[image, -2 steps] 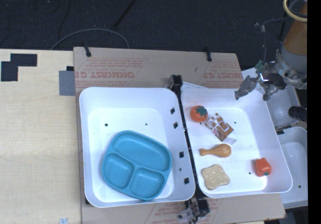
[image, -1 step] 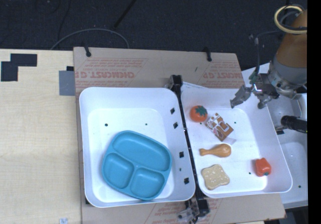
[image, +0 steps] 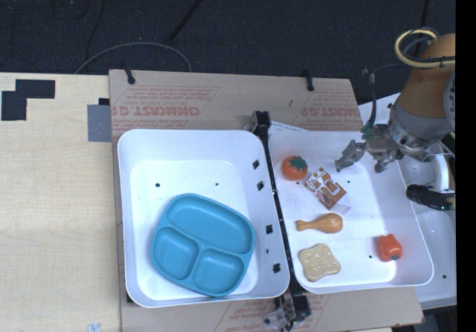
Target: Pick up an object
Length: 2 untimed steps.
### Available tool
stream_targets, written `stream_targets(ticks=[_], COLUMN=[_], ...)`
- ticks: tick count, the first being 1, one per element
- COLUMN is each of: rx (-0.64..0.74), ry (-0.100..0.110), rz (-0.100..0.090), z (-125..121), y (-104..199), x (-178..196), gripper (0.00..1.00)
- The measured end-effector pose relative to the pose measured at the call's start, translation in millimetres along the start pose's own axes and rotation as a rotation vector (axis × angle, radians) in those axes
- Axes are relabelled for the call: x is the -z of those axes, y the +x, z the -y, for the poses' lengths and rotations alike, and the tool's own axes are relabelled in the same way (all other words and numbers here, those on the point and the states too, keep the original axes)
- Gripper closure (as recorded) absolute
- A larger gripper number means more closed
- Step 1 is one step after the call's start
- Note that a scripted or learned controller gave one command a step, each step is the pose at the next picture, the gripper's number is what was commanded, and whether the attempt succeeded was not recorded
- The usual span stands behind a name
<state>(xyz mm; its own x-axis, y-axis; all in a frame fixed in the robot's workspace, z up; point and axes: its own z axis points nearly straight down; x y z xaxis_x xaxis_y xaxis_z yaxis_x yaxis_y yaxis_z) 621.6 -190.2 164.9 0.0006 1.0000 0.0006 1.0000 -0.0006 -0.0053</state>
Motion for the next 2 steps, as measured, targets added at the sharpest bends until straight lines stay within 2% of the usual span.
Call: stream_targets(ticks=[1, 2], rx=[0.003, 0.003], ry=[-0.013, -0.013], rz=[0.001, 0.004], z=[-9.7, -9.2], y=[1.2, -0.1], x=[-55.2, -43.3], gripper=[0.00, 1.00])
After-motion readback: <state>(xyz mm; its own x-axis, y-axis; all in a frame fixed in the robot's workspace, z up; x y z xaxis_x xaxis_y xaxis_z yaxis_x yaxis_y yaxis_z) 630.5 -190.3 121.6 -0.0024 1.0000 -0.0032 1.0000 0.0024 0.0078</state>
